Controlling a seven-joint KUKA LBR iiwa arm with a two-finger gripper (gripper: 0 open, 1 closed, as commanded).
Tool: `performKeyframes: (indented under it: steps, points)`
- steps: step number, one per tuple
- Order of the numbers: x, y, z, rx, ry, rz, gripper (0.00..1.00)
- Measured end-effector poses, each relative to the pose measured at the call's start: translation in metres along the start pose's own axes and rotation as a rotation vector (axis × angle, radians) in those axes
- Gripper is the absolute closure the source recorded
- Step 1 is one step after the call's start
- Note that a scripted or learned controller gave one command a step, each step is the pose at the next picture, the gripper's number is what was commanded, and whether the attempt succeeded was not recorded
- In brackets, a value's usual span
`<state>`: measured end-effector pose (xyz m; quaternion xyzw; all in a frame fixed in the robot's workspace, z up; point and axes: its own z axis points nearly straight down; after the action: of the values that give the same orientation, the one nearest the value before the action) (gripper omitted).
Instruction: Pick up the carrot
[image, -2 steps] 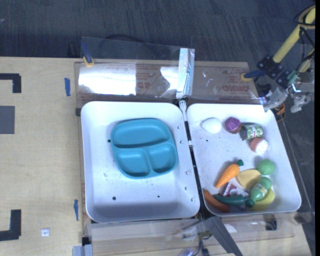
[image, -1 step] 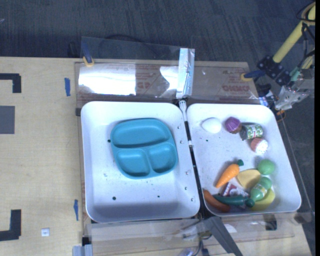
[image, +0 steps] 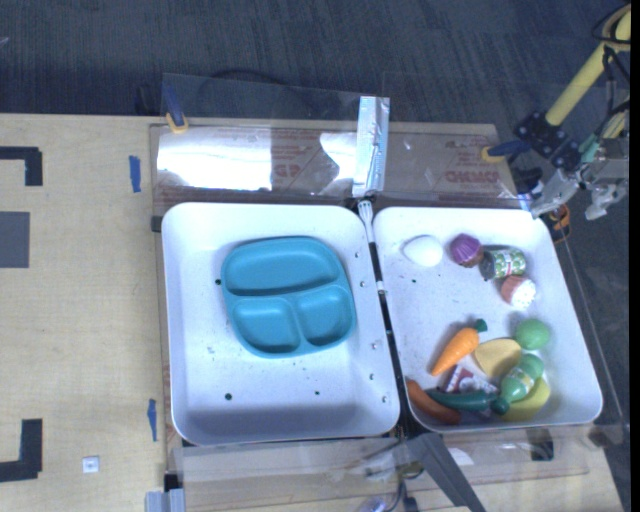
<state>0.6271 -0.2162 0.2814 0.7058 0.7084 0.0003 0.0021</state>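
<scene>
The carrot (image: 455, 350) is orange with a small green top. It lies at a slant in the lower middle of the right bin (image: 575, 300), green end up and to the right. Its lower tip rests against a pile of toy food. A yellow piece (image: 497, 355) touches its right side, and a red-and-white packet (image: 465, 380) lies just below it.
The right bin also holds a white egg (image: 423, 251), a purple piece (image: 465, 249), a small can (image: 503, 264), a green ball (image: 533, 333), a dark green vegetable (image: 470, 400) and a red one (image: 428, 400). A blue divided plate (image: 288, 295) sits in the left bin (image: 190, 330). Clamps and a yellow cable (image: 575, 90) stand at the top right.
</scene>
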Motion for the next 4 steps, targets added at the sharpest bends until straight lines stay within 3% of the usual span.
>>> performKeyframes:
  steps: [1,2,3,4]
  points:
    - [0.034,-0.063,0.111,0.008,0.005,-0.128,0.00]
    - [0.077,-0.112,0.194,-0.003,0.002,-0.186,0.00]
    - [0.095,-0.110,0.193,-0.003,0.001,-0.351,0.00]
    - [0.115,-0.145,0.193,-0.006,0.000,-0.267,0.00]
